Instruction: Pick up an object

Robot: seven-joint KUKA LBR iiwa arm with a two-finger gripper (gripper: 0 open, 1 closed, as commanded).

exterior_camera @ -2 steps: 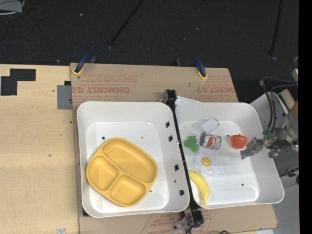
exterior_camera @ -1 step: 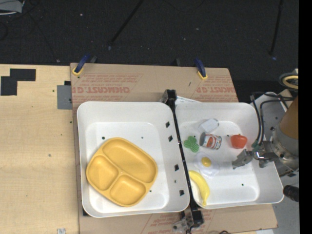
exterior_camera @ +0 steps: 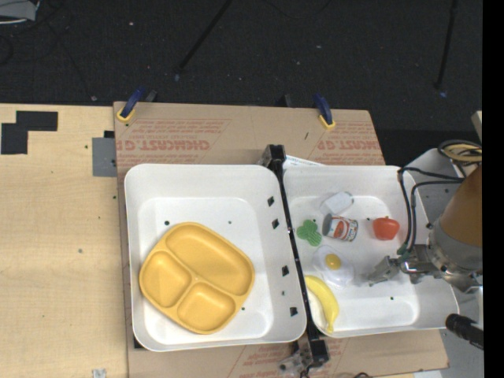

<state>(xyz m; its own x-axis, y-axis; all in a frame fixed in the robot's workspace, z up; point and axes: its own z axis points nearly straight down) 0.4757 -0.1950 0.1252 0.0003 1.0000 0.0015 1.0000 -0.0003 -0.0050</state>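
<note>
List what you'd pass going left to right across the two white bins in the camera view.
Yellow three-compartment plastic tray → green leafy toy → small white-capped jar with red label → red tomato-like toy → gripper.

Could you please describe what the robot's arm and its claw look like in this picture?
The arm enters from the right as a rounded grey body with an orange-brown band above the wrist. Black cables loop alongside it, and a yellowish cable coil sits above. The claw is small, metallic grey and angular, ending in slim fingers over the right white bin.
</note>
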